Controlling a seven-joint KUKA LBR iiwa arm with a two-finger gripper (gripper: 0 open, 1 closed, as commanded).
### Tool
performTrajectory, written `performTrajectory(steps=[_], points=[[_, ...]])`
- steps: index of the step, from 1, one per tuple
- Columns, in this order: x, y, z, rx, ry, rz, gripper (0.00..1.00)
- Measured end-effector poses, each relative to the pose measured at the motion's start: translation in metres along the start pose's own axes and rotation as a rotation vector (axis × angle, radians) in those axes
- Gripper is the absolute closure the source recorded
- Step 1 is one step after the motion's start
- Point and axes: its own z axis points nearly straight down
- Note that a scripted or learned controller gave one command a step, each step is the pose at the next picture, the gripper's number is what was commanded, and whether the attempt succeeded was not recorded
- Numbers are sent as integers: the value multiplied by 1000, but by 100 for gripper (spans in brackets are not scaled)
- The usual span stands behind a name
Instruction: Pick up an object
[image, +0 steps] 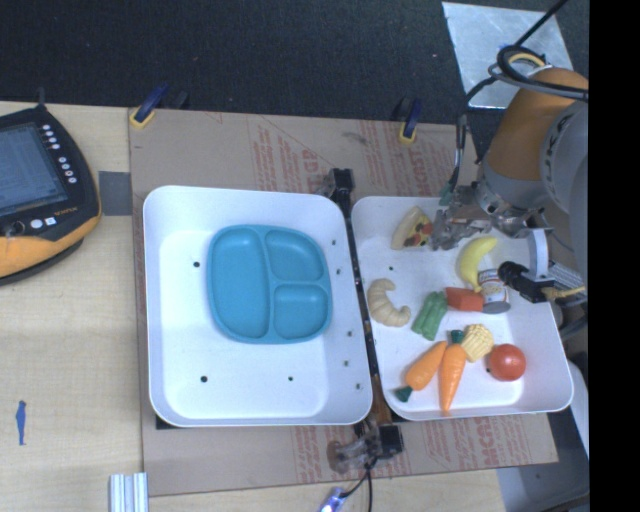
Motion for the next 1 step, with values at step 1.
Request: performTrajectory(steps=[1], points=[[0,0,0,0,0,0,0]])
